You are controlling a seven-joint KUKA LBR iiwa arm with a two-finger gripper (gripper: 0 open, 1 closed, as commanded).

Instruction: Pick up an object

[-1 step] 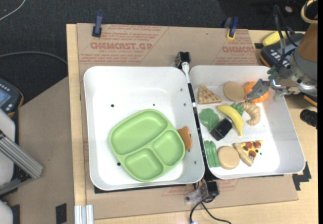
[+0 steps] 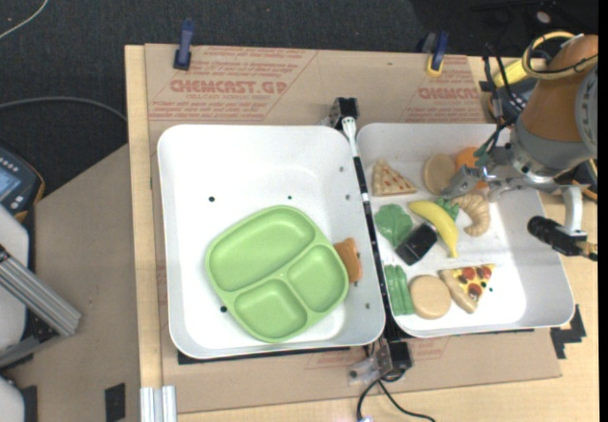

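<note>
Left bin: green plate | right bin: banana (beside pizza)

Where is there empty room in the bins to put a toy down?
The left bin has bare floor above the green divided plate, up to its far rim. In the right bin, the near right corner beyond the pizza slice is free. Around the banana and gripper it is crowded.

Two bins side by side on the table, tray in left bin, banana and pizza slice in right bin
</note>
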